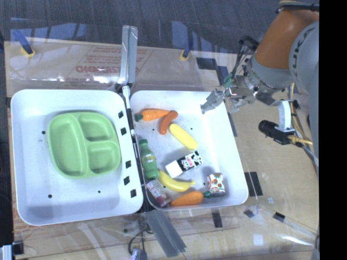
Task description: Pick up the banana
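The banana (174, 183), yellow and curved, lies near the front of the right bin (227, 145), between a green bottle (146, 158) and a cow-patterned carton (184, 163). My gripper (223, 103) hangs over the bin's back right corner, well away from the banana. Its fingers are spread, with nothing between them.
The right bin also holds a carrot (153, 114), a reddish sausage (167, 122), a yellow oblong piece (182, 136), a second carrot (186, 199), a strawberry-print can (216, 184) and a red packet (156, 190). A green divided plate (84, 143) sits in the left bin (27, 199).
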